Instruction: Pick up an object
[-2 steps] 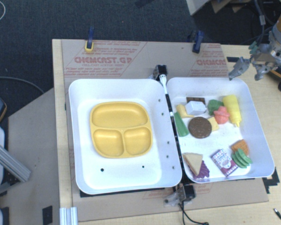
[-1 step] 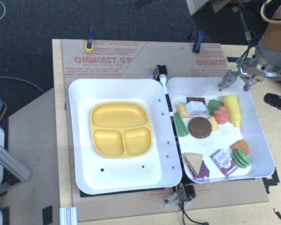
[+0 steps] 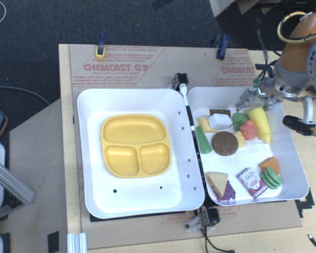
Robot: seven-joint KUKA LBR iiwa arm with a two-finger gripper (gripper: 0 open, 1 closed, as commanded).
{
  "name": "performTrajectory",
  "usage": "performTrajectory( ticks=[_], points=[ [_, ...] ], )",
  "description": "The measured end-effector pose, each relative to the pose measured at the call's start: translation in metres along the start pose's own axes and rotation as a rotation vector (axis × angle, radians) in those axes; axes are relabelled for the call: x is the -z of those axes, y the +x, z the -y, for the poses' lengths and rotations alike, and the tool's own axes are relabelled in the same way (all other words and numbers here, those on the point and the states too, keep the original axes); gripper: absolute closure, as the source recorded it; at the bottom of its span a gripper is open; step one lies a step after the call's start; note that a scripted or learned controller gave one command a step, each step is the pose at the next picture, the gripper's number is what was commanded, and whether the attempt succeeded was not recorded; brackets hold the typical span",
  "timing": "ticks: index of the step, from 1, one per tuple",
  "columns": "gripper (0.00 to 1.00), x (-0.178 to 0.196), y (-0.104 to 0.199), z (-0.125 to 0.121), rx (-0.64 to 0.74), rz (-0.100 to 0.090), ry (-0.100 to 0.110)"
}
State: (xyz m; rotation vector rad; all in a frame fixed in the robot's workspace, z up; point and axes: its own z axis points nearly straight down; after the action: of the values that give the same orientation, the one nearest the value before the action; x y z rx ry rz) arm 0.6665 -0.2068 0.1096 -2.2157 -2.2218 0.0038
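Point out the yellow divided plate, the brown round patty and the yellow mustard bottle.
yellow divided plate (image 3: 135, 127), camera view, its top compartment.
brown round patty (image 3: 225, 143), camera view, its centre.
yellow mustard bottle (image 3: 262, 123), camera view, its body.

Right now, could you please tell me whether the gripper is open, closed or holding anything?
Gripper: cannot be told; it hangs over the back of the right bin, near the yellow bottle.

A divided tray (image 3: 135, 144) lies in the left bin (image 3: 89, 157); toy foods (image 3: 225, 143) crowd the right bin (image 3: 295, 167)
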Motion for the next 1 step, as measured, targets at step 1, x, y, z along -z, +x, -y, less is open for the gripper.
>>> performTrajectory(
  ticks=[1],
  points=[
    [0.00, -0.0260, 0.0014, -0.0002, 0.000, -0.001, 0.000]
  ],
)
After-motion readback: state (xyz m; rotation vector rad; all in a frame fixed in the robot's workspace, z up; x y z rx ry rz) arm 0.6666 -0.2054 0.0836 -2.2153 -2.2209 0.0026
